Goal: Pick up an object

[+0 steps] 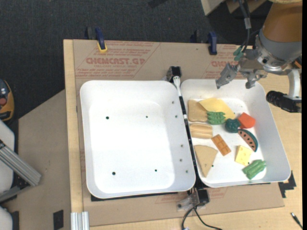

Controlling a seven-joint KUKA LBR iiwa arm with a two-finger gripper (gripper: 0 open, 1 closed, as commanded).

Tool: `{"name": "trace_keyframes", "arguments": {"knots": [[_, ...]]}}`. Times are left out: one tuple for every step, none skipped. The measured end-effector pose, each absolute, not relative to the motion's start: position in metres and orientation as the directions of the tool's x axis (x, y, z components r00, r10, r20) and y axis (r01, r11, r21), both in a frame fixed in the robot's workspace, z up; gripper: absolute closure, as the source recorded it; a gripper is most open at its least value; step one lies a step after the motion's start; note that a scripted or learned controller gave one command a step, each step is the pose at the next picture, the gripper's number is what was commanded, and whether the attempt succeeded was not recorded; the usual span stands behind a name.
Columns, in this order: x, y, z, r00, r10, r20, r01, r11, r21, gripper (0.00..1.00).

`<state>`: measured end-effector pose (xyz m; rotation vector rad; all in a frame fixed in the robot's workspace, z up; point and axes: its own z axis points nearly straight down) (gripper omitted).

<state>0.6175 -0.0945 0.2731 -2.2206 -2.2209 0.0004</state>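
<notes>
My gripper (236,81) hangs above the far edge of the right bin (275,143), its two grey fingers spread apart with nothing between them. Below and nearer in that bin lie several toy foods: a yellow wedge (217,105), a tan bread slice (195,111), a green bumpy piece (216,117), a dark teal ball (232,125), an orange-red block (246,120), a watermelon slice (249,139), a tan roll (201,130), an orange cracker (221,144), a cheese cube (243,155), a tan wedge (206,158) and a green pod (253,168).
The left bin (134,138) sits beside the right one, sharing a black hinge strip (182,114). Both rest on a brown board (144,56) held by blue clamps (100,38) at the back. A black cylinder (283,101) juts in at the right.
</notes>
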Motion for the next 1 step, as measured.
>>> {"name": "trace_keyframes", "arguments": {"knots": [[0.6324,-0.1579,0.2025,0.003,1.0,-0.001,1.0,-0.003,-0.003,0.0]]}}
